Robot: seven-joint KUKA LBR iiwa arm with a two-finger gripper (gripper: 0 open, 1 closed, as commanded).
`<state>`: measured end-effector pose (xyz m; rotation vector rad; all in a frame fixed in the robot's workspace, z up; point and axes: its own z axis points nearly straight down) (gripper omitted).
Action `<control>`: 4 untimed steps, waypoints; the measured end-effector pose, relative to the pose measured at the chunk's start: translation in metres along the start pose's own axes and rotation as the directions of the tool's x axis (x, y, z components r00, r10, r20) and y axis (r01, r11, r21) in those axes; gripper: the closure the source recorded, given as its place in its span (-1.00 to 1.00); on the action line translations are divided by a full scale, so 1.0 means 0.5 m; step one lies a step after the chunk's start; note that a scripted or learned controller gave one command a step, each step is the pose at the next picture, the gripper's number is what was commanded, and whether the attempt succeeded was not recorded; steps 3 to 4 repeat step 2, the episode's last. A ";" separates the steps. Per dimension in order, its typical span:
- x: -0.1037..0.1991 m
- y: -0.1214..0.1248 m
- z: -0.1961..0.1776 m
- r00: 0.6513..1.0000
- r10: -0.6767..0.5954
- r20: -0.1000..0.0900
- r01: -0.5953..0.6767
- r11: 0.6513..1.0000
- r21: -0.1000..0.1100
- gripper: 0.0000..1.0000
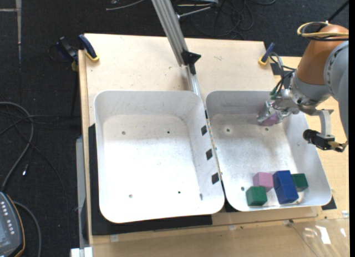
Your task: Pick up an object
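Small purple block (269, 119) at jaws (268, 115)

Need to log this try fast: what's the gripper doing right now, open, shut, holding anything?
Gripper: shut on a small purple block, lifted over the right bin.
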<state>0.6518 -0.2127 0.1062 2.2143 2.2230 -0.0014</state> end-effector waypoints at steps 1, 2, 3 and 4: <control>0.174 0.060 -0.081 1.000 -0.005 -0.004 0.005 1.000 0.005 1.00; 0.163 0.041 -0.255 1.000 0.003 -0.001 -0.003 1.000 -0.007 1.00; 0.163 0.041 -0.255 1.000 0.003 -0.001 -0.003 1.000 -0.007 1.00; 0.163 0.041 -0.255 1.000 0.003 -0.001 -0.003 1.000 -0.007 1.00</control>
